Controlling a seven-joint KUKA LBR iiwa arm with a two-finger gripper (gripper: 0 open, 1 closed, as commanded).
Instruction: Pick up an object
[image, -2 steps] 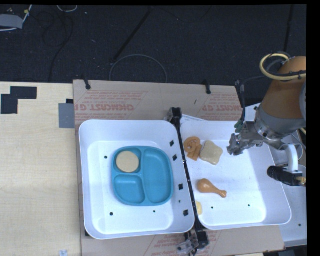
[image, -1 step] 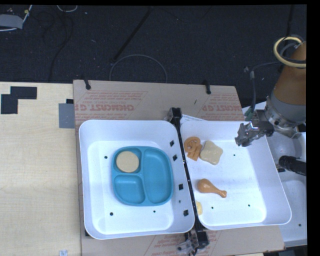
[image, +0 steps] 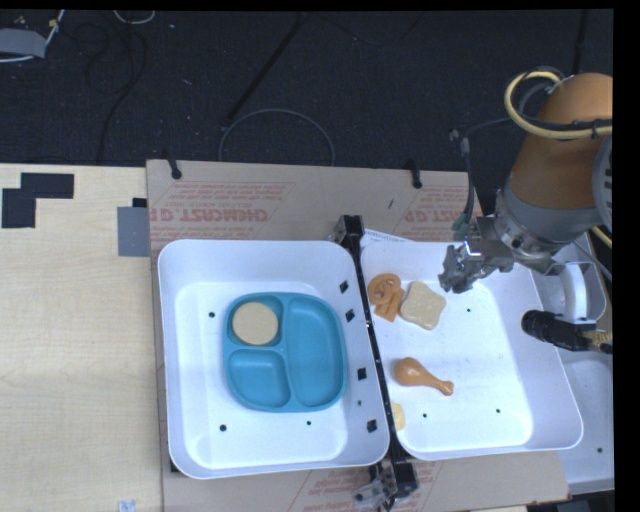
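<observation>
Tool (image: 458, 270) hangs over the back part of the right bin (image: 500, 420), w/ nothing seen in it; can't tell from this angle if it's spread or pressed together. Nearest candidate is the bread slice (image: 423, 305), lying flat just left of and below the tool, so prob. the target: short move, top face open. It touches or nearly touches the brown pretzel (image: 385, 295) on its left, which sits close to the bin's left wall, so a grab there risks catching both or hitting the wall. Drumstick (image: 420, 376) lies alone nearer the front, well apart from the rest, an easier approach. A small yellowish bit (image: 398, 416) sits tight against the left wall; too small to ID. Left bin (image: 190, 440) holds a blue divided plate (image: 310, 360) w/ a round cookie (image: 254, 322) in one compartment, far from the tool. Both bins rest on cardboard (image: 300, 200) over the surface (image: 70, 350).
</observation>
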